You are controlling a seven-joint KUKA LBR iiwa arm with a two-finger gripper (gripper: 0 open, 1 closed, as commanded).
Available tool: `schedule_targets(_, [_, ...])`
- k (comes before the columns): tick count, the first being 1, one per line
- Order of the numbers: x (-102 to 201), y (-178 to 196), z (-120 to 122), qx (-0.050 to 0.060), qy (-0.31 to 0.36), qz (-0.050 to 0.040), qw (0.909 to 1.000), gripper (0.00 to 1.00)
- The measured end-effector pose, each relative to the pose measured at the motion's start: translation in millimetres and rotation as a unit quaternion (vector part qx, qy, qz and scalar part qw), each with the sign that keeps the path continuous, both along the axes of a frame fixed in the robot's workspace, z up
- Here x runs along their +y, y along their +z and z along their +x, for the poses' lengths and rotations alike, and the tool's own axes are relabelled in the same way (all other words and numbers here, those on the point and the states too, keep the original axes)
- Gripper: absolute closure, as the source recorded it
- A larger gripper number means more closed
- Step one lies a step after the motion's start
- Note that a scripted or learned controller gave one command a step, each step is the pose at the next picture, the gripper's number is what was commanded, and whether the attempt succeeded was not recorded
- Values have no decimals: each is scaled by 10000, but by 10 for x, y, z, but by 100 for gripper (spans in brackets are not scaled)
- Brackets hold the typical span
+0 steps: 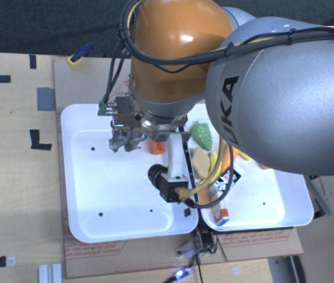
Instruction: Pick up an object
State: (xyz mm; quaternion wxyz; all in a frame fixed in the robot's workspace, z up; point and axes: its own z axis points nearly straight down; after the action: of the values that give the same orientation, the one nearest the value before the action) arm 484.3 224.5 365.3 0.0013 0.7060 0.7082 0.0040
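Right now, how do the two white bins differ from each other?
The left bin shows a broad bare floor with small dark dots, while the right bin is crowded with items, among them a green object and a yellow one. The arm covers most of the right bin and less of the left. Both are shallow, white, round-cornered and side by side.

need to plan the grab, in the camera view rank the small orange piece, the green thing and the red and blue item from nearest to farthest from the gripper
1. small orange piece, just right of the gripper
2. green thing, farther right in the right bin
3. red and blue item, at that bin's front edge
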Motion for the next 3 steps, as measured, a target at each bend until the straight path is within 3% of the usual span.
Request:
schedule_targets(1, [84,446,983,-4,-12,-19,10000,100])
schedule_targets(2, [84,-818,632,111,-8,-50,9999,100])
schedule_targets(3, [90,-217,1171,10,-3,-14,10000,100])
